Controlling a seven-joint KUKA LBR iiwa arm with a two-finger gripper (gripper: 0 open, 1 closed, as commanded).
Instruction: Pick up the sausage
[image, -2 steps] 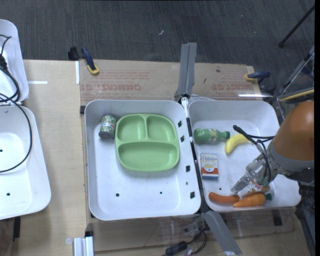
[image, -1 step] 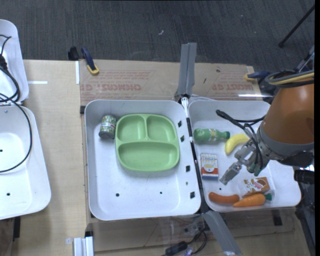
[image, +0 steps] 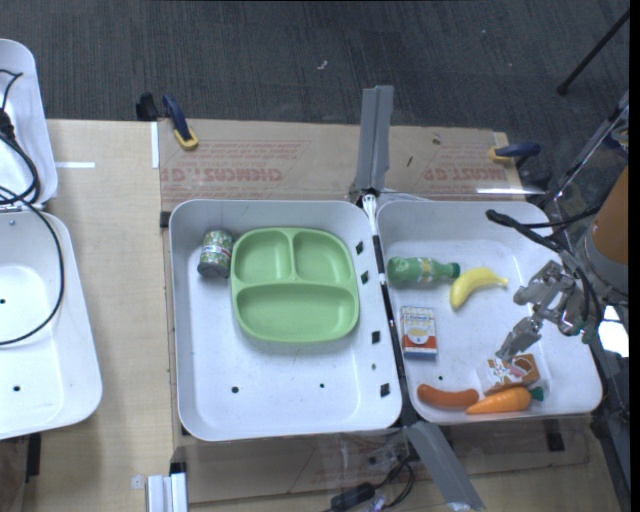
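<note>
Two white bins sit side by side on the surface (image: 100, 150), and all the action is in the right bin (image: 470, 225). The sausage (image: 447, 397) lies flat along the bottom edge of that bin, low in the frame, its right end touching the carrot (image: 500, 401), which hugs the same front wall. So there's little room below it, open floor above it. The claw (image: 520, 338) hangs at the right of the frame, over the bin's right part, just above a small packet (image: 515, 372) that sits right behind the carrot; whether its fingers are apart or together, I cannot tell from here. A small red and white box (image: 419, 331) stands just above the sausage's left end. Farther up, a green bottle (image: 420, 269) lies on its side near the divider, a banana (image: 476, 284) beside it. Over in the left bin (image: 280, 400), a green divided plate (image: 295, 283) and a small can (image: 214, 253) sit well apart from it all.
</note>
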